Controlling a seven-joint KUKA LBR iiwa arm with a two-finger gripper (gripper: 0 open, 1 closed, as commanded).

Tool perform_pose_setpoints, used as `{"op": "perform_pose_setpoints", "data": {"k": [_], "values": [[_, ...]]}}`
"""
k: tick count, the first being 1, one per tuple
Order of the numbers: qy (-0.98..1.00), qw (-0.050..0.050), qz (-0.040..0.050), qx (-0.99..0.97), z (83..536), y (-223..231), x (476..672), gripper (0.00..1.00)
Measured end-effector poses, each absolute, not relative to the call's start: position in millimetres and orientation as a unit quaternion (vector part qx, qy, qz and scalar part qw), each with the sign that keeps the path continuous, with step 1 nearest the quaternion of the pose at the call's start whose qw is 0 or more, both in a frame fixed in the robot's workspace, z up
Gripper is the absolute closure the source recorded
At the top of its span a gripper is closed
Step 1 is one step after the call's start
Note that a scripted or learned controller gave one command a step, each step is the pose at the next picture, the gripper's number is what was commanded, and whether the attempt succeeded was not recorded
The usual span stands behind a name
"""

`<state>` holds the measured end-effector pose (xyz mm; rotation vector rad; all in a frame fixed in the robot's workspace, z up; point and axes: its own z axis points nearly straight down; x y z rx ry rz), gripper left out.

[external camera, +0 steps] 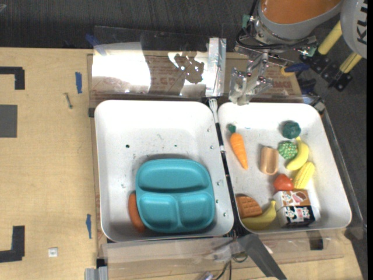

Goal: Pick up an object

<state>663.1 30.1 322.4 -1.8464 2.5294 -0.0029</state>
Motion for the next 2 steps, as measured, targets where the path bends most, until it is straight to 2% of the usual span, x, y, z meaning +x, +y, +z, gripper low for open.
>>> {"op": "perform_pose_setpoints", "data": {"k": [2], "values": [[0.675,0.005,-0.0009,-0.738,321,64,667.6,1.00]]}}
